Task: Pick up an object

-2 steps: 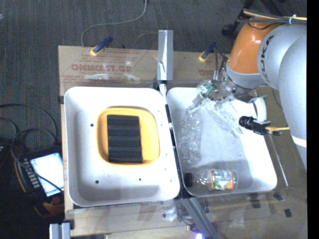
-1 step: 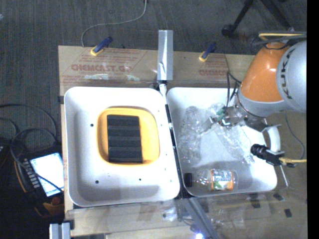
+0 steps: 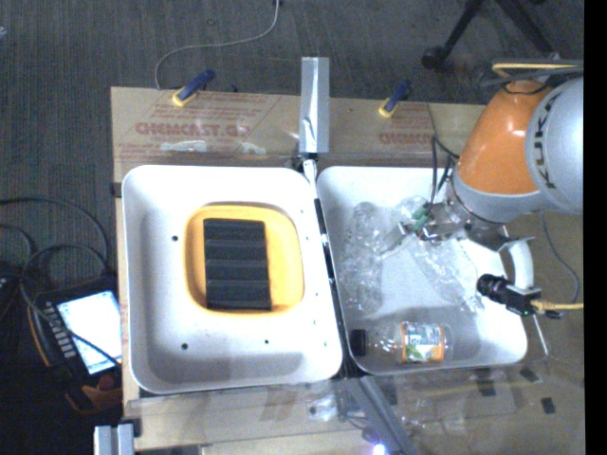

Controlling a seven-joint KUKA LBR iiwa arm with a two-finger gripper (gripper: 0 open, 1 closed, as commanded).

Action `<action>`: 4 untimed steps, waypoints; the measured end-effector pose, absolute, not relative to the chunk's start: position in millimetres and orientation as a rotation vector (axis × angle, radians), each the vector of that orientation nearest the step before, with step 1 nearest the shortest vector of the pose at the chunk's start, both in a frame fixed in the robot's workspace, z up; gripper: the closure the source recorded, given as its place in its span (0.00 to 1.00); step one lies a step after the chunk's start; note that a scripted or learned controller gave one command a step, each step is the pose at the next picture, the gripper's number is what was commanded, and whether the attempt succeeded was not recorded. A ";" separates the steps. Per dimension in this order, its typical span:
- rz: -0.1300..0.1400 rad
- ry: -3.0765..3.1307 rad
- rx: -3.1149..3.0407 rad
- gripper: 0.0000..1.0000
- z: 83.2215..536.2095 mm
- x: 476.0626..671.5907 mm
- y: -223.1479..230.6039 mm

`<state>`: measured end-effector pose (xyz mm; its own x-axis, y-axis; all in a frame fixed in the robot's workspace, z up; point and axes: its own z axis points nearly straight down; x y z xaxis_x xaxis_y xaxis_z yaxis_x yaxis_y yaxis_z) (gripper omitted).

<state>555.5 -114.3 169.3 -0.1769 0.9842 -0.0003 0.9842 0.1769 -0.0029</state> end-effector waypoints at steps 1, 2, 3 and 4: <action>0.001 -2.422 -2.001 0.00 234.7 538.5 -117.4; 0.001 -2.527 -1.863 0.00 191.9 483.6 -150.9; -0.004 -2.571 -1.813 0.00 95.4 485.7 -157.8; -0.014 -2.263 -2.191 0.00 91.3 520.9 -196.9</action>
